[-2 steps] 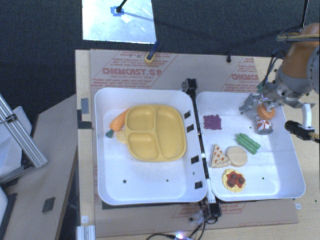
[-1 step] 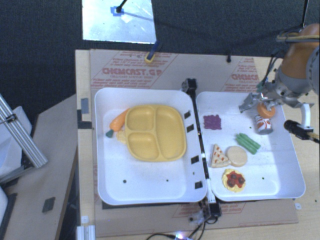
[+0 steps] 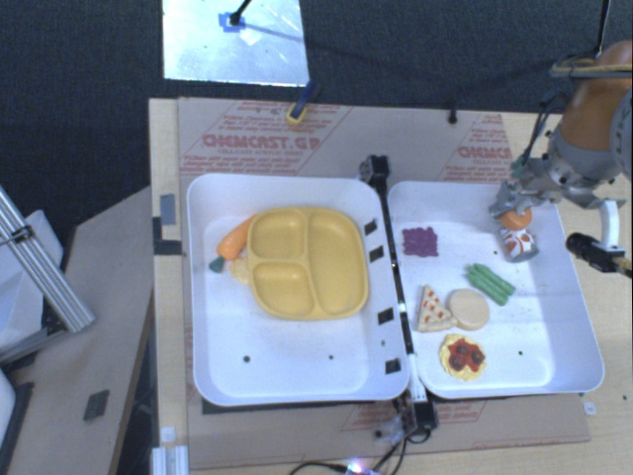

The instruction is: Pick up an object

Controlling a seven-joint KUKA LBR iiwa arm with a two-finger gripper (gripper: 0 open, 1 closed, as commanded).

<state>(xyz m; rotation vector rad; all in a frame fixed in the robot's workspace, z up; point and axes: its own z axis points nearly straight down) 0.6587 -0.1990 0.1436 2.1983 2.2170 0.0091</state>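
My gripper [image 3: 513,209] hangs over the far right part of the right bin [image 3: 564,364], reaching in from the right. A small orange object [image 3: 514,220] sits between its fingertips, and the fingers are shut on it. Just below it a white-and-orange toy [image 3: 520,246] lies on the bin floor. The same bin also holds a purple grape cluster [image 3: 420,240], a green bean pod [image 3: 491,283], a pizza slice [image 3: 431,309], a beige round [image 3: 470,309] and a small round pizza [image 3: 463,356].
The left bin [image 3: 213,364] holds a yellow divided plate [image 3: 305,262] with a carrot [image 3: 233,238] at its left edge. A black divider [image 3: 391,265] separates the bins. The arm's grey body and orange band [image 3: 593,117] fill the upper right.
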